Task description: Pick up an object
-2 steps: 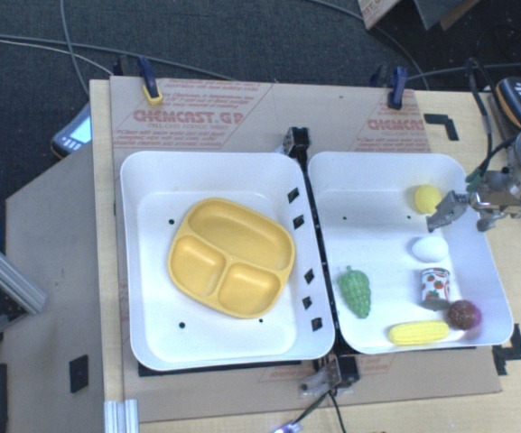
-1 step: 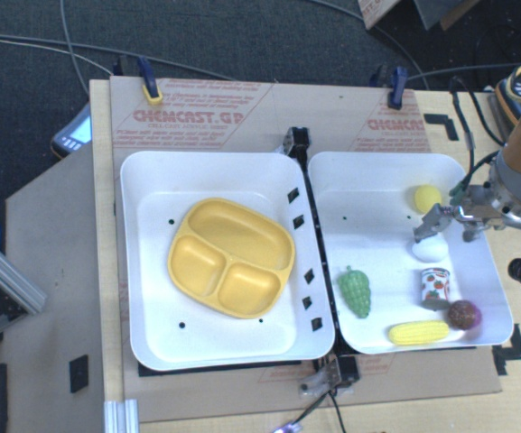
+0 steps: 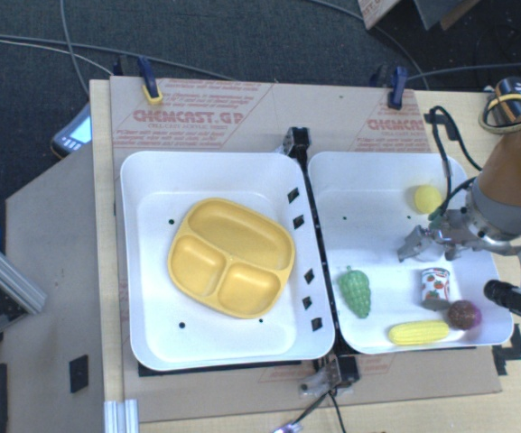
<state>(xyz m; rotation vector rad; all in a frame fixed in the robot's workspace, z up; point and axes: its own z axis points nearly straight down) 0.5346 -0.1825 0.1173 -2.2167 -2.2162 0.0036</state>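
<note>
A grey KUKA arm reaches in from the right edge of the frame, its gripper (image 3: 420, 242) poised low over the right-hand bin (image 3: 368, 183) with its fingers spread a little apart and nothing between them. Five small things lie in that bin: a yellow lemon-like ball (image 3: 426, 198) near the upper right, a green bumpy toy vegetable (image 3: 357, 292) at the lower left of the bin, a small red-and-white printed can (image 3: 434, 286) just below the gripper, a dark red round fruit (image 3: 464, 314) beside it, and a yellow toy corn cob (image 3: 418, 333) along the lower rim. The left-hand bin (image 3: 143, 242) carries a yellow divided plate (image 3: 231, 257).

The can sits closest to the fingers — likely light and stiff, with smooth sides that may slip, so a squeeze across its narrow width looks soundest. The round pieces would probably roll away under a glancing touch.
</note>
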